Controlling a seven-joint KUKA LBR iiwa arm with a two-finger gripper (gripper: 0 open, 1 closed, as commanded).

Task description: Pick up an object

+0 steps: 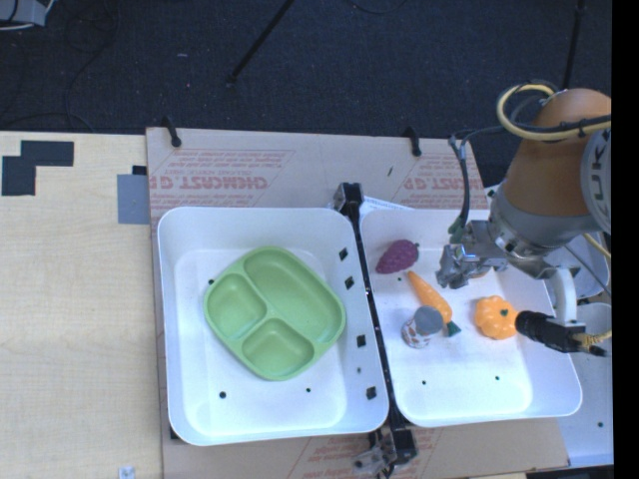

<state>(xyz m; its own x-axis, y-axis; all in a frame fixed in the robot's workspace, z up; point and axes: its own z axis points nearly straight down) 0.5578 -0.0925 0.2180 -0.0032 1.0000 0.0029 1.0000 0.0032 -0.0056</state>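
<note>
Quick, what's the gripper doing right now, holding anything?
Gripper: above the right bin, near the carrot; open or shut cannot be told; nothing seen in it.

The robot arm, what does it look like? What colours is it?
The arm is grey with a big rounded orange band near the wrist. A yellowish cable loops over the top of it. Its tool is small, shiny silver metal, with a thin dark cable running up beside it.
</note>
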